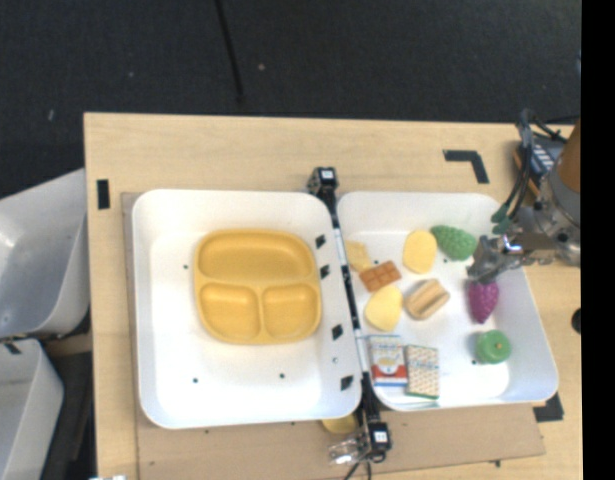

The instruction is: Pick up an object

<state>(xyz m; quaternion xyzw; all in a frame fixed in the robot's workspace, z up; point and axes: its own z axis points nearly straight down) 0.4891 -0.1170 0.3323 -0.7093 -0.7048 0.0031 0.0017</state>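
- While the yellow divided tray (pixel 257 285) sits alone in the left bin (pixel 157 368), the toys crowd the right bin (pixel 527 368).
- Purple grape bunch (pixel 483 299) lies directly below the gripper (pixel 490 255), touching or nearly so, its long axis running toward the bin's near edge.
- Grip state: cannot tell from this angle.

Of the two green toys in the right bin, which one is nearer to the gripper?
The leafy green toy beside the gripper; the round green one lies farther down.
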